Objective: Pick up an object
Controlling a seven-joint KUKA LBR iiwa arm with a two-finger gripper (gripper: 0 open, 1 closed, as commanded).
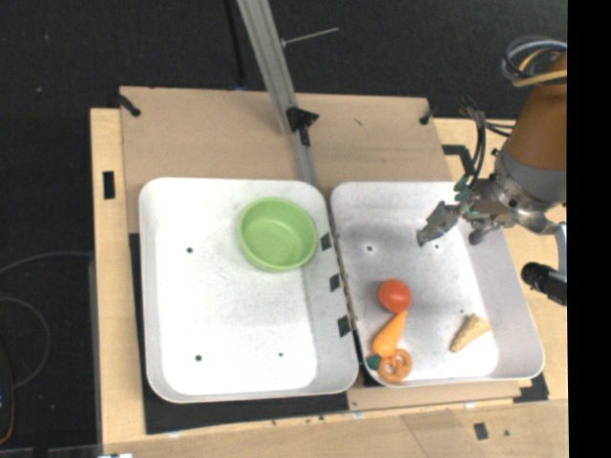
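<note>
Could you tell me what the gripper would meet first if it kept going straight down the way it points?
Probably bare floor of the right bin. The gripper hangs over the bin's upper part, apart from the tomato, carrot and tan piece nearer the front. Its height is unclear.

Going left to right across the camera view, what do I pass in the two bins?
Green bowl in the left bin → orange carrot-shaped toy → red tomato-like ball → tan wedge-shaped piece, all in the right bin → end effector above it.
</note>
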